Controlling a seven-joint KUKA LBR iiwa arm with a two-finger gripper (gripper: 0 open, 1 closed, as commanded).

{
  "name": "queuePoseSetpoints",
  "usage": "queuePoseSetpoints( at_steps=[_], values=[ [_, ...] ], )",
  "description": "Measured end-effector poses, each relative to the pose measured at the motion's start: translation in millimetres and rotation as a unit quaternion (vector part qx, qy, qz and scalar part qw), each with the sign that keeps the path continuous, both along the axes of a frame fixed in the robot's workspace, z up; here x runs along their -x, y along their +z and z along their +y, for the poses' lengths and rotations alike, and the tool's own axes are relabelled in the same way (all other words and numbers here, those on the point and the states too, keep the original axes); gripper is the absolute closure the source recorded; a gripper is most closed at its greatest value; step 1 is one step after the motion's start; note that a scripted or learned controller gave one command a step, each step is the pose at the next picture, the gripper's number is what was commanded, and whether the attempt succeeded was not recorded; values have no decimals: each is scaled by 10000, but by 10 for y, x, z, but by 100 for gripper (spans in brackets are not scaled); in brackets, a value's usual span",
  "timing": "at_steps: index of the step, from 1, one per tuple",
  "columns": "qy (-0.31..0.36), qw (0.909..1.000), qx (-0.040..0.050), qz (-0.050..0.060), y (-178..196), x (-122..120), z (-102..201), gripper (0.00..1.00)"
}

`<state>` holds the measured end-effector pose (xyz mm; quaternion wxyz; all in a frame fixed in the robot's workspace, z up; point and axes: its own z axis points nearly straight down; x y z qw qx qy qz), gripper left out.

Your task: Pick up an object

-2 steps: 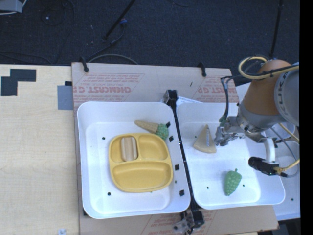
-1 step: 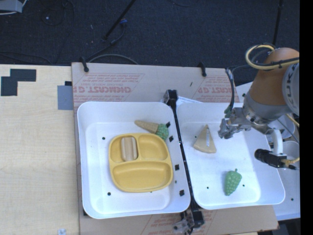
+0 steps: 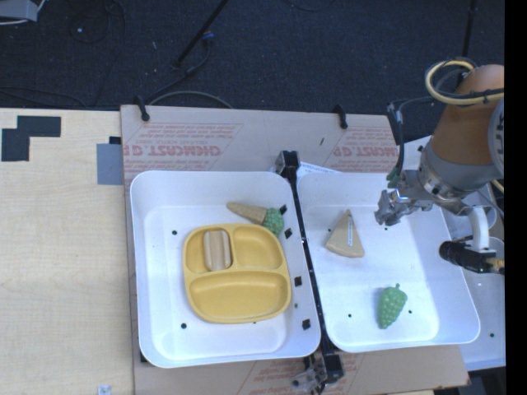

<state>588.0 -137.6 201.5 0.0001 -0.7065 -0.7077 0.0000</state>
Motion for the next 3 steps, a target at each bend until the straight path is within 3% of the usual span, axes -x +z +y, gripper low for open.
queuePoseSetpoints(
  at_steps=[3],
  values=[
    [18,10000,-8,24,24,-188,1631,100]
  ],
)
